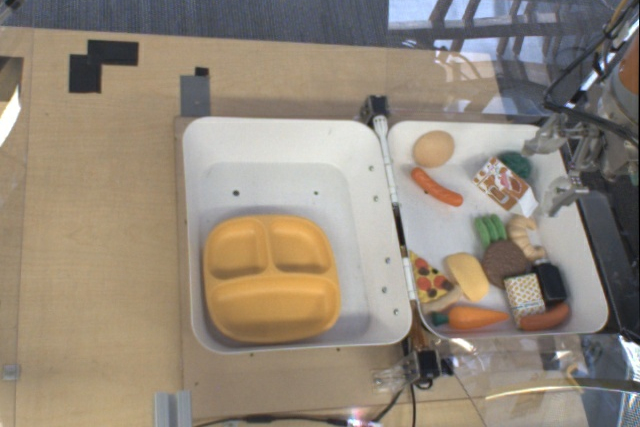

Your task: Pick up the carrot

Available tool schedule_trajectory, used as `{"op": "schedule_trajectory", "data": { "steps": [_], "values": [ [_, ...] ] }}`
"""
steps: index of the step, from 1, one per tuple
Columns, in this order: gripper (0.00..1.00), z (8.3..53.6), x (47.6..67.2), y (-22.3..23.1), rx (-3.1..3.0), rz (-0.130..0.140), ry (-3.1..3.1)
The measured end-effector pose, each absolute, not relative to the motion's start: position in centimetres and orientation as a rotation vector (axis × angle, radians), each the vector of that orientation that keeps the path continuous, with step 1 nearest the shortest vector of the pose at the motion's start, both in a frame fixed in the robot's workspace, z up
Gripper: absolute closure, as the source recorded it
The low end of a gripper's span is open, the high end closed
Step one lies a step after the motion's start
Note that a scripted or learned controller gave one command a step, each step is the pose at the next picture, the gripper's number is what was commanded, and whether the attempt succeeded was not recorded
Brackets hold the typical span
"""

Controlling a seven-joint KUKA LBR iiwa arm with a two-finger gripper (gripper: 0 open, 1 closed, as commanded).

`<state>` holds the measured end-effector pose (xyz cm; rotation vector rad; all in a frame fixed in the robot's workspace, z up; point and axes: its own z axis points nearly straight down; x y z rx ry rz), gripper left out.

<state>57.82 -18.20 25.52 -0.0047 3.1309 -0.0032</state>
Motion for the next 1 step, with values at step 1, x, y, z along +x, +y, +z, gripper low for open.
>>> {"op": "schedule_trajectory", "data": {
  "steps": [1],
  "values": [
    [0.0,9.3,50.35,-14.93,-0.22,-0.005,3.121]
  ]
}}
